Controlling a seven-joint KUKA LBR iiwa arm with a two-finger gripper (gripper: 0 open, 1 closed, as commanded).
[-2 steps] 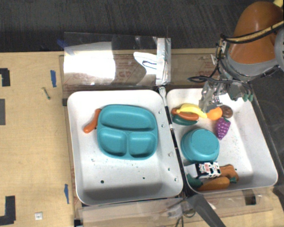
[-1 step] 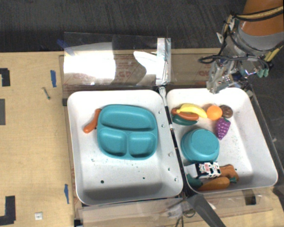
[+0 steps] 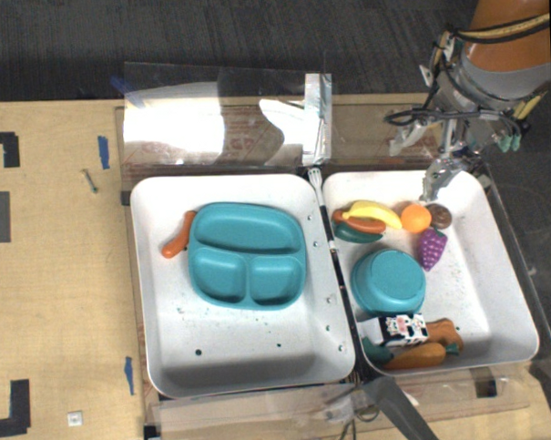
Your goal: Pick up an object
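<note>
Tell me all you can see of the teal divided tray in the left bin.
The teal divided tray looks like smooth plastic, rounded in outline, with one long compartment at the far side and two smaller ones nearer the camera. It lies flat, right way up, about mid-bin in the left bin. An orange carrot-like toy lies against its left edge.

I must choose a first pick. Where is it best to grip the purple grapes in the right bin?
Probably grip the purple grapes across the narrow width, coming straight down. The bunch lies flat, tapering downward; the teal bowl crowds its left, so avoid a side approach.
</note>
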